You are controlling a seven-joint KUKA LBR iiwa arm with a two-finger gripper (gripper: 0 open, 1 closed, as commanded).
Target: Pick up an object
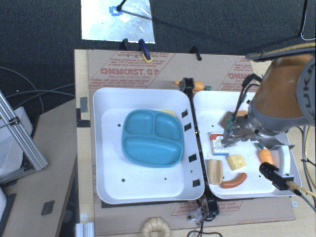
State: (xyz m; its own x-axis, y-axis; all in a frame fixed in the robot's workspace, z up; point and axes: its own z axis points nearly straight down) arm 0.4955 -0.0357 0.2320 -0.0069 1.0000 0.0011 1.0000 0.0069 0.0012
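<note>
The right bin [217,100] holds several toy foods. A red-and-white packet [217,143] lies near its left side, with a yellow cheese wedge [236,161], a tan bread piece [215,171] and a red sausage [233,181] in front of it. An orange carrot [265,155] lies to the right. My gripper [230,137] hangs low over the packet, just to its right, at the end of the grey and orange arm [284,95]. The arm hides the back right of the bin.
The left bin [111,181] holds a blue divided plate [152,137] with something yellow at its far edge. A black clamp bar [195,132] runs between the bins. An orange item [198,86] sits behind the divider. A tan ring [157,227] lies at the bench front.
</note>
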